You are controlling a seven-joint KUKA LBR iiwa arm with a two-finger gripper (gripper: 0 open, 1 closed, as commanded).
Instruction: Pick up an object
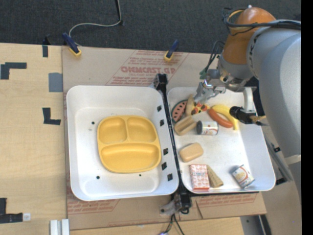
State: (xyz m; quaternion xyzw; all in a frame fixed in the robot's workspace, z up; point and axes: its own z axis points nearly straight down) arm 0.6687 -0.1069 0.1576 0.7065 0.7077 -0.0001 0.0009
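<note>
Two white bins, gripper over right bin's toys

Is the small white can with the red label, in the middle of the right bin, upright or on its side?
On its side. The small white can with the red label lies lengthwise on the floor of the right bin, dark end facing left.

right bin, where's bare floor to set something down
Bare floor in the right bin: the middle right, between the carrot above and the small can below, right of the bread roll. Its top left is crowded under the claw.
</note>
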